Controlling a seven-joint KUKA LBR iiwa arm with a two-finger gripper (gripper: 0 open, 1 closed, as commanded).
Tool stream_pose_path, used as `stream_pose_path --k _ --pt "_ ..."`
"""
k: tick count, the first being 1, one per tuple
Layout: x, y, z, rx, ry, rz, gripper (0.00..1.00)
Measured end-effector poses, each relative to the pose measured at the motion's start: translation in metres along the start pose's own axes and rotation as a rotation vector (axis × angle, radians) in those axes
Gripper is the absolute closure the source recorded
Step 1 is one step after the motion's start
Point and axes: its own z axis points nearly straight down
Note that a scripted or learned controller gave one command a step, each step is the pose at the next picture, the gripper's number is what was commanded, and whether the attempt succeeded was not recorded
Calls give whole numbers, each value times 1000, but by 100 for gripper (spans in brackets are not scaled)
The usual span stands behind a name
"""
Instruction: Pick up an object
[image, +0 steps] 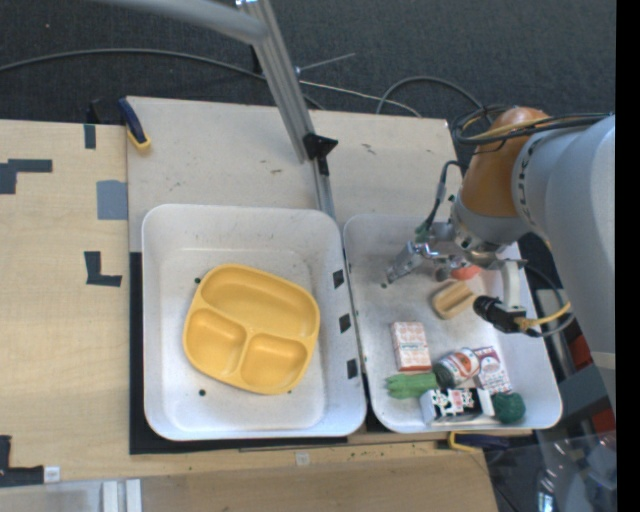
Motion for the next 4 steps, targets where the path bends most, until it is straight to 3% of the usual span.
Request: stream_pose_path --k 1,4 --pt "1 2 -14 -5 0 -2 100" --pt "1 6 -139 -10 0 0 100"
